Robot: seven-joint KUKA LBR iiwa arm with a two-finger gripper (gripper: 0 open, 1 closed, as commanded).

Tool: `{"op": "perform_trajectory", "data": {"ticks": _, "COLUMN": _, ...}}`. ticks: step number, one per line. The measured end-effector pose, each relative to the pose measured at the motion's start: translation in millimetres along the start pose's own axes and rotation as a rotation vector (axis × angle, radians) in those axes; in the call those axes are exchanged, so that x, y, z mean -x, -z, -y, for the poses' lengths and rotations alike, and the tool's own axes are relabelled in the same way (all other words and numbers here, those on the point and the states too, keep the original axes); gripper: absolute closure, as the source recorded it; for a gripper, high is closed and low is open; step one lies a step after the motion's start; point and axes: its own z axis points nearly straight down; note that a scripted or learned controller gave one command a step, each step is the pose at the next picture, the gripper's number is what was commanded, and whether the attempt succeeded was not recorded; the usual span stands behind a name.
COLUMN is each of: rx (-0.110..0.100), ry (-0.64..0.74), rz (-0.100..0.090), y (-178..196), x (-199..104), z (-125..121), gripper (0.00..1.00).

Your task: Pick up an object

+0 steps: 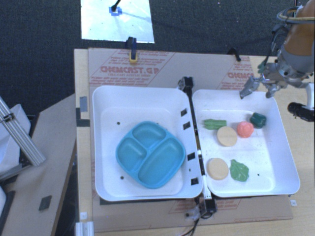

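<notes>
Gripper (259, 86) hangs over the right bin's (283, 181) far rim, fingers spread wide, nothing between them. Nearest pick: dark green piece (258, 119) at its 6 o'clock, pink ball (245, 129) touching just past it at 7. Blue tray (150, 154) sits in the left bin, well apart.
</notes>
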Motion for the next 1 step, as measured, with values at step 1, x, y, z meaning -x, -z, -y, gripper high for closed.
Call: {"op": "perform_trajectory", "data": {"ticks": 1, "rx": 0.013, "ry": 0.003, "rz": 0.002, "y": 8.6, "x": -0.5, "z": -2.5, "gripper": 0.00}}
